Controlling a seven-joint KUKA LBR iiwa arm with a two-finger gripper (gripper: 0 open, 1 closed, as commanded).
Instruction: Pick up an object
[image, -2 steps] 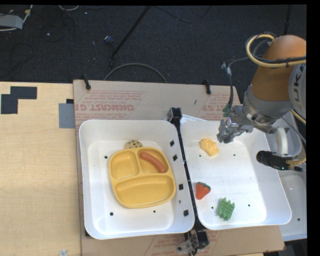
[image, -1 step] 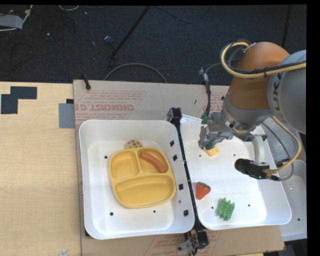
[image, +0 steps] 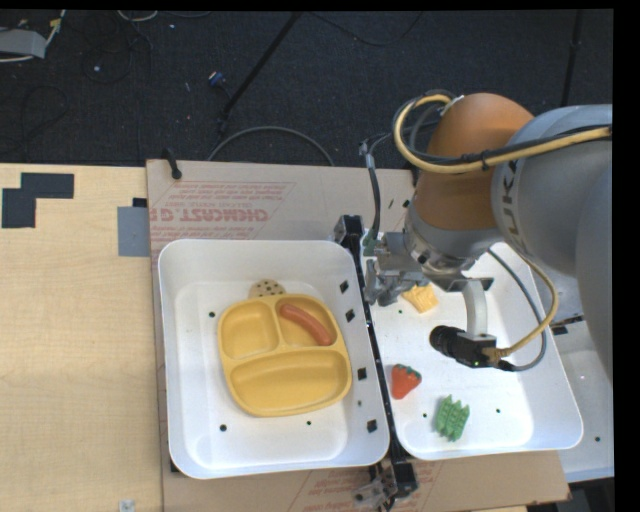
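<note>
While hovering over the yellow cheese wedge (image: 420, 298), gripper (image: 385, 285) opening impossible to tell; best lowered straight, clear of the bin's dividing wall (image: 362, 330) beside the wedge.

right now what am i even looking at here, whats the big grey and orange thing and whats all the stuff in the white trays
The big grey and orange thing is a robot arm. It reaches in from the right of the picture, which comes from one fixed camera above the bench, looking down at a slant. At the arm's end is a pincer for picking things up; it hangs low over the right bin, near the wall between the two bins. I cannot tell whether it holds anything.

The left bin holds a yellow divided plate with a toy sausage in one compartment, and a small brown cookie at the plate's far edge.

The right bin holds a yellow wedge like cheese, a red strawberry and a green leafy toy, each lying apart.
</note>
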